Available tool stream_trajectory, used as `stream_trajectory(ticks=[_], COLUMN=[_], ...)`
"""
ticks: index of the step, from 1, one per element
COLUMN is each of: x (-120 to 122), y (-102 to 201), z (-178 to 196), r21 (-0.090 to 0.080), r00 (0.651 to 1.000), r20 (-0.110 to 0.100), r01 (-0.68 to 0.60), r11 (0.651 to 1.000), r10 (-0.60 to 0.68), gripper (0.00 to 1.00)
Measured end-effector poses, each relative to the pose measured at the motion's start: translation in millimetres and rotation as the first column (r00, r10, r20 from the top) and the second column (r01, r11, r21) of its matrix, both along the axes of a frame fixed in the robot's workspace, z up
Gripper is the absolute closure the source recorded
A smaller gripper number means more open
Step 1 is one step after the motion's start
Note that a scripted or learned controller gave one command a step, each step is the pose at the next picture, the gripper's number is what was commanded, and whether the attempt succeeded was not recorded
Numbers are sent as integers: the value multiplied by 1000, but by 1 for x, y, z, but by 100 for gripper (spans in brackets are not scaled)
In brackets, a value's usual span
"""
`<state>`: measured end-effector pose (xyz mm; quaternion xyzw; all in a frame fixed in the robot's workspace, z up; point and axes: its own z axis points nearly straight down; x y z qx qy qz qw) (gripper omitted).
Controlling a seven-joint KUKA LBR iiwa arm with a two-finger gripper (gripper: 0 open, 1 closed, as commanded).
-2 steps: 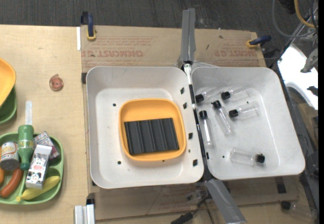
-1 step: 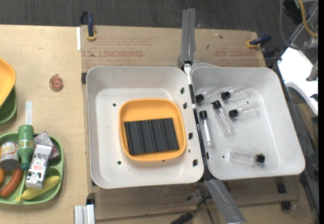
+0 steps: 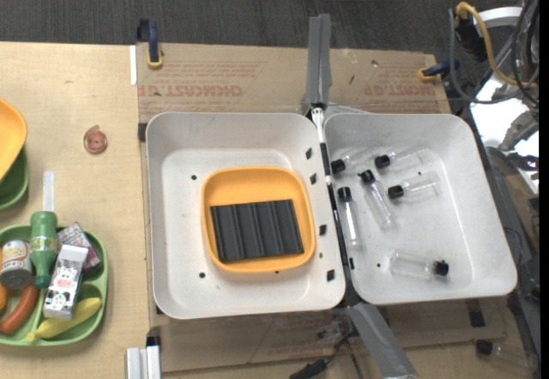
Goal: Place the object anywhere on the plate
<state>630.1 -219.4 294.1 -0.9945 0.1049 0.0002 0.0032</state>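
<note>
Orange plate (image 3: 257, 184) at frame centre in left bin (image 3: 163, 223), already bearing a black ridged block (image 3: 257, 229); clear vials (image 3: 403, 190) scattered centre-right; gripper state impossible to tell; best to pick one vial singly, lowering gently.

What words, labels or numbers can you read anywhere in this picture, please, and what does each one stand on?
"CHEMCAST GP", red print seen upside down, on the left cardboard sheet behind the left bin.
Red print on the right cardboard sheet behind the right bin: cut off and too faint to read.
Small carton on the green tray: print too small to read.
Can and green bottle labels: too blurred to read.
</note>
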Motion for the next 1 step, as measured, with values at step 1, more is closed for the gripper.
stream_trajectory(ticks=[1], x=[-22], y=[0], z=[23], r21=[1], r00=[1000], r20=[0], r01=[-12], r11=[1000], r10=[12], gripper=[0])
